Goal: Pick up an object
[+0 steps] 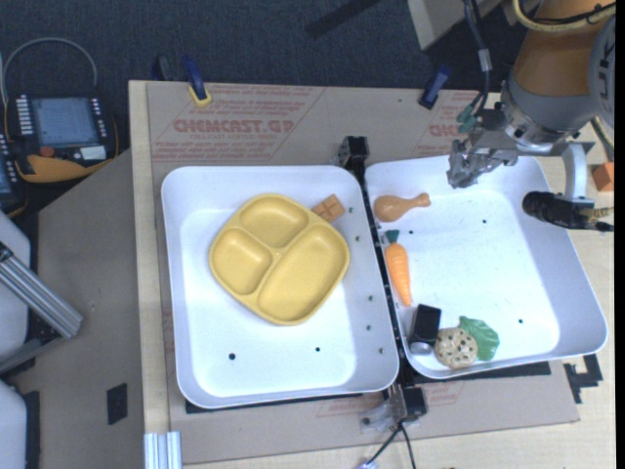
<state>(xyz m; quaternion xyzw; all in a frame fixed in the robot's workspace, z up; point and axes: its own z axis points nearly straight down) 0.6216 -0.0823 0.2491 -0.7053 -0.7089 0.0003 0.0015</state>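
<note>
The claw [467,172] hangs over the right bin's [547,291] far edge, nothing visibly held, its opening impossible to judge. The nearest target, a toy drumstick [400,204], lies just beside it; the pick looks unstarted, calling for a descent.

Yellow divided plate [279,258] in a white bin [186,291], orange carrot [397,274] with green top, tan drumstick [400,204], speckled cookie [453,347], green leaf [480,335].

Dark carpet floor [273,27]; brown board [293,115] on bench; pendant [61,125] left.
</note>
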